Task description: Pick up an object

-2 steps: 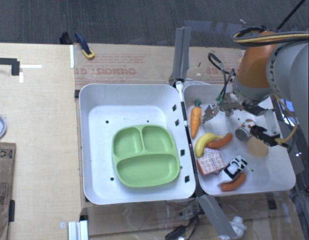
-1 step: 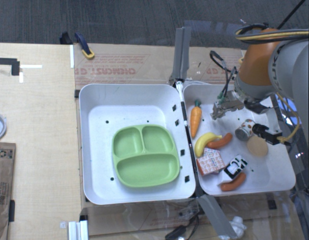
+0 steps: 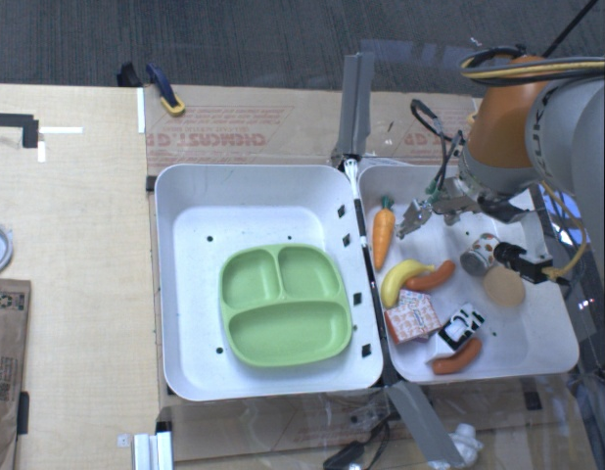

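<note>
Toy food lies loose in the right bin (image 3: pixel 537 360), which sits at the counter's right side, and any piece of it could serve as the object to pick up. The carrot (image 3: pixel 383 235) rests upright along the bin's left wall, with the banana (image 3: pixel 398 278) and a sausage (image 3: pixel 432 277) just below it, touching each other. A small carton (image 3: pixel 413 315) lies near the middle, a black-and-white piece (image 3: pixel 460 327) beside it, and a second sausage (image 3: pixel 456 358) near the front edge. The end effector (image 3: pixel 418 218) hangs over the bin's rear part, just right of the carrot and apart from it, with nothing between its fingers; whether they are spread or closed I cannot tell. Judging by that stance, the arm is lining up over the cluster, most likely for the carrot or banana. The left bin (image 3: pixel 180 292) holds a green divided plate (image 3: pixel 285 305) lying flat in its middle, well away from the arm's reach for now.
</note>
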Tool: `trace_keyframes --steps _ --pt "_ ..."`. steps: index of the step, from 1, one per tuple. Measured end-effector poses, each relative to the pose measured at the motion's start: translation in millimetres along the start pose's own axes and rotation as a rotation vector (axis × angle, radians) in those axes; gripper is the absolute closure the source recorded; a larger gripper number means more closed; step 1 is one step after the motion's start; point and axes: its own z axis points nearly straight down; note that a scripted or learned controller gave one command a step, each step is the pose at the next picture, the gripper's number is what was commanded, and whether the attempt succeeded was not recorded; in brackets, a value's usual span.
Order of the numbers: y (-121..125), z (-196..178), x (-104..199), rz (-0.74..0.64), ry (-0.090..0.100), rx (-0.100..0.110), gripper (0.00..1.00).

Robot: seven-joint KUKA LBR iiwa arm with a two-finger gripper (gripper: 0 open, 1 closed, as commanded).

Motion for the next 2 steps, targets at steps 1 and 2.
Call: trace_keyframes --steps 1,2 --pt "-49 10 -12 -0.007 0.001 0.002 0.00" --pt "-101 10 -79 0.046 0.003 0.002 0.00"
